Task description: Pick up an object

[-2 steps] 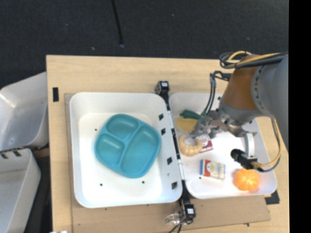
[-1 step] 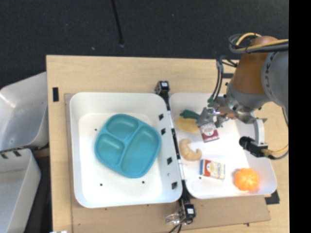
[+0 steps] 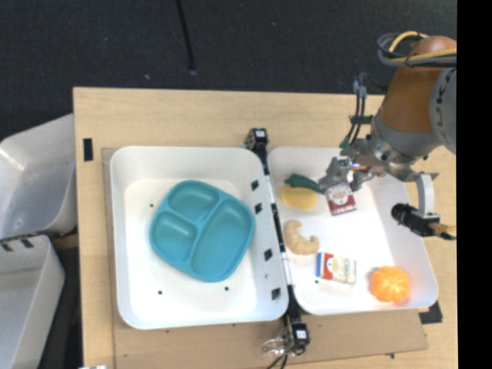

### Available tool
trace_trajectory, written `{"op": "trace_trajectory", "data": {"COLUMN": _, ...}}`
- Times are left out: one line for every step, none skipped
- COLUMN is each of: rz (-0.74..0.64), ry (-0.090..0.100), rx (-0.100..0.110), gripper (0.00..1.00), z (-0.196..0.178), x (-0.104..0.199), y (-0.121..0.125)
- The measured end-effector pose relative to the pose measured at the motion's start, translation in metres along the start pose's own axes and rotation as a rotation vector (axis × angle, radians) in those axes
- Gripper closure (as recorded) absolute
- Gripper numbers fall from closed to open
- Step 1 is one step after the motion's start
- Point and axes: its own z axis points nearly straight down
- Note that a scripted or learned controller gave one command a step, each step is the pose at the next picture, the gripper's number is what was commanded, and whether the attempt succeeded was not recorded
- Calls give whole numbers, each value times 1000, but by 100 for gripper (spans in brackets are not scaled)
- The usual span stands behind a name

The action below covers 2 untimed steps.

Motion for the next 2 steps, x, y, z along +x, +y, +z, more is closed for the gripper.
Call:
{"op": "trace_trajectory", "data": {"rz": -3, "ry": 2, "rx": 2, "gripper": 100, "z": -13, "x": 50, "y": 11}}
{"op": "trace_trajectory", "data": {"rz": -6, "ry": 3, "rx": 2, "gripper": 100, "z": -16, "x": 110, "y": 33}}
